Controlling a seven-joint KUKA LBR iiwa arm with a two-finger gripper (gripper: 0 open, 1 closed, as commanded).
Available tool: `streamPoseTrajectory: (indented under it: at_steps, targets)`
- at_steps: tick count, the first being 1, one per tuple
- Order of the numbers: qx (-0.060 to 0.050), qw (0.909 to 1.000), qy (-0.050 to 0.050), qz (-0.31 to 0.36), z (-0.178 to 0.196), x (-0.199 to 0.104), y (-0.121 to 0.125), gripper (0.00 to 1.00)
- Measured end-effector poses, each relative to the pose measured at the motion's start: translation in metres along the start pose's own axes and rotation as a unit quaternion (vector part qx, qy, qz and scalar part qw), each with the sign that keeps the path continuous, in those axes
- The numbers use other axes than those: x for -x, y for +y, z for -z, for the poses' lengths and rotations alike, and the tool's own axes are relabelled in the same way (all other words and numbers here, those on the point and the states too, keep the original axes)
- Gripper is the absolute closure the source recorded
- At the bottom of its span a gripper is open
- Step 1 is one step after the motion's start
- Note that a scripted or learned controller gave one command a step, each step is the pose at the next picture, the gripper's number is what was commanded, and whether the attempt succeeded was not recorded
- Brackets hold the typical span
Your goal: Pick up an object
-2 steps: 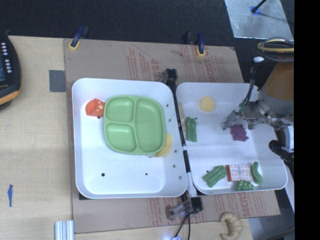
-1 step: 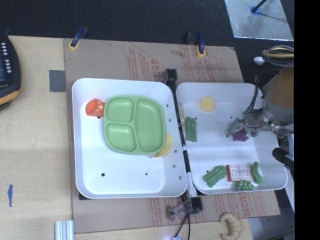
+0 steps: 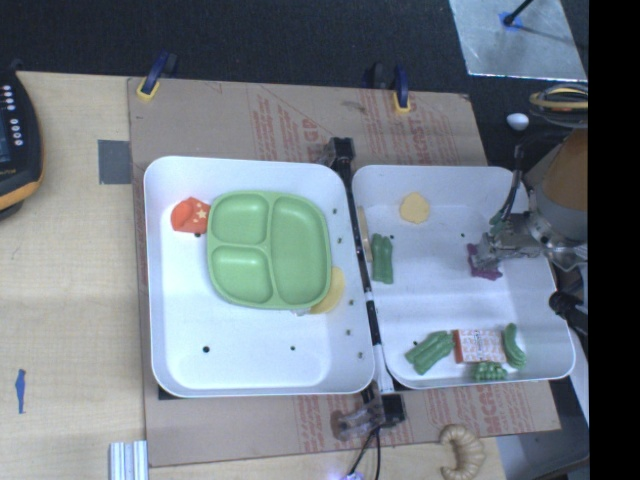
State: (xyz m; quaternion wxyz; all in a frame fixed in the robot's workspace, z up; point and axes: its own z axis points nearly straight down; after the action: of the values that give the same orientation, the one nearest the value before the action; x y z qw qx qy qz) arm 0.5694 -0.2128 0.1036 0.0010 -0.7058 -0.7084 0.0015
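Two shallow white bins [image 3: 250, 368] on brown cardboard-topped bench [image 3: 300, 118], dark floor beyond. Reaching in from right, gripper [image 3: 490, 253] low over right bin, closed on small purple object [image 3: 485, 265], centre-right.

A yellow piece [image 3: 330, 290] lies mostly hidden under the green divided plate [image 3: 269, 249]; the claw [image 3: 488, 258] covers part of a purple object [image 3: 487, 268].

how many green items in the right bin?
4: one by the left wall, one front centre, one front right, one at the front rim. The arm may hide more.
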Motion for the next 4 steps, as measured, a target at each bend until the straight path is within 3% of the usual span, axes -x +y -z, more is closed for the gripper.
streamPoseTrajectory:
  at_steps: [1, 2, 3, 4]
  targets:
    - [0.000, 1.0000, 0.000, 0.000, 0.000, 0.000, 0.000, 0.00]
    - [0.000, 1.0000, 0.000, 0.000, 0.010, 0.001, 0.000, 1.00]
    - [-0.001, 1.0000, -0.001, 0.000, 0.010, 0.001, 0.000, 0.00]
    - [0.000, 1.0000, -0.001, 0.000, 0.021, 0.002, 0.000, 1.00]
